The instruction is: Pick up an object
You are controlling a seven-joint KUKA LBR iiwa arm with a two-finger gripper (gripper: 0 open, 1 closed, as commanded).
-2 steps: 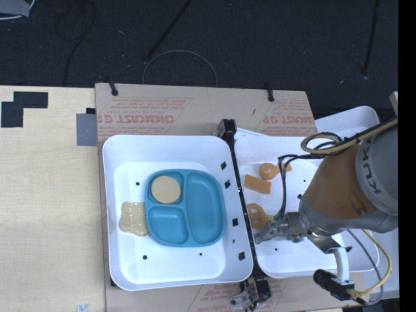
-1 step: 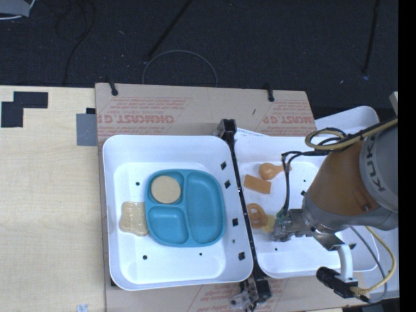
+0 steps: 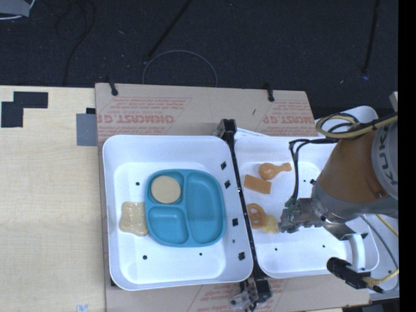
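My gripper [image 3: 290, 220] is low in the right bin [image 3: 305, 265], just right of a brown pretzel-shaped piece [image 3: 255, 213] and a small tan lump [image 3: 268, 225]. An orange spoon-like piece [image 3: 273, 170] and an orange block [image 3: 257, 184] lie farther back in the same bin. In the left bin [image 3: 123, 161] sits a blue divided plate [image 3: 185, 207] with a tan round disc [image 3: 165, 189] in one compartment. A pale yellow flat piece [image 3: 133, 218] lies beside the plate's left edge.
A black divider [image 3: 237, 200] runs between the two bins. The orange-banded arm [image 3: 351, 174] covers the right bin's far right side. Cardboard [image 3: 195, 109] lies under both bins, and a wooden bench top [image 3: 45, 207] extends left.
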